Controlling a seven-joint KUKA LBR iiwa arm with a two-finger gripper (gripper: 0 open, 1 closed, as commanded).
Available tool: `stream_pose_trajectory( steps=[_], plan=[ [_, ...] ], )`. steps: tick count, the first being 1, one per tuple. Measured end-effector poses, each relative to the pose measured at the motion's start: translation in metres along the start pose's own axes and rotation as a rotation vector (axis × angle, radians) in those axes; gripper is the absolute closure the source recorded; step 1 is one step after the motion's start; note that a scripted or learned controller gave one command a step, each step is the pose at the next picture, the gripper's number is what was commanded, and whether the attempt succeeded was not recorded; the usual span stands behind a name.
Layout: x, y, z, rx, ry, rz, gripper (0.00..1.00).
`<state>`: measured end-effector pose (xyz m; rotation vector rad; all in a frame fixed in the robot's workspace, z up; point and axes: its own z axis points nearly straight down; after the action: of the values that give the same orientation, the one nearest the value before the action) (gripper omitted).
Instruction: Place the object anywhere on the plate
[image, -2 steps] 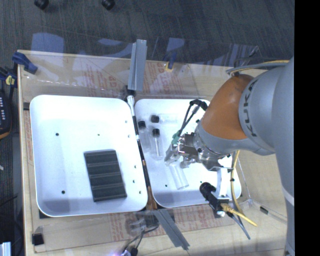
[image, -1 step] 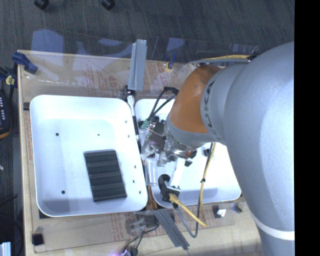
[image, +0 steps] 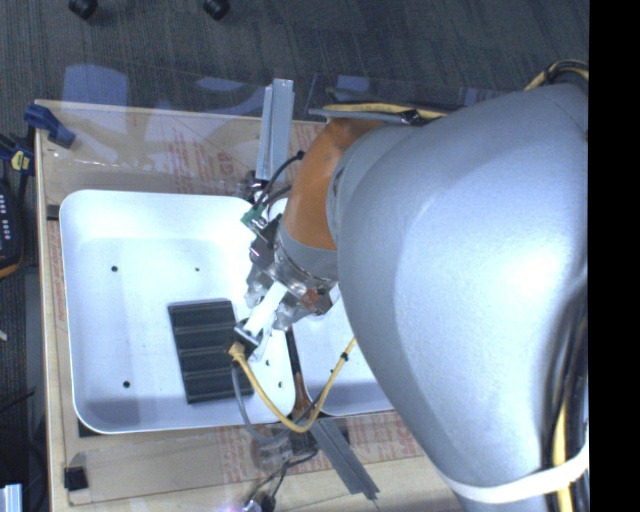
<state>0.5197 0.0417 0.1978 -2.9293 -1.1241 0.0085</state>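
A dark grey ribbed slab (image: 205, 350) lies flat on the floor of the left white bin (image: 110, 300), toward its front right. My gripper (image: 268, 305) hangs low over the divide between the two bins, just right of the slab's upper right corner and close to it. I see nothing held in it. The grey arm and its orange band cover the space behind and to the right of the gripper.
The bulky arm hides most of the right bin (image: 345, 395), leaving a strip of its front left floor in sight. A metal rail (image: 275, 130) stands behind the bins. The left bin's floor left of the slab is bare white.
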Motion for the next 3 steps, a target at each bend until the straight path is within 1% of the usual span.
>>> stream_pose_trajectory(
  steps=[1, 2, 3],
  plan=[
    [0.037, -0.066, 0.025, 0.001, -0.002, -0.056, 1.0],
    [0.098, -0.062, 0.073, 0.0, -0.002, -0.005, 1.0],
    [0.03, -0.069, -0.045, -0.002, 0.001, -0.18, 1.0]
  ],
)
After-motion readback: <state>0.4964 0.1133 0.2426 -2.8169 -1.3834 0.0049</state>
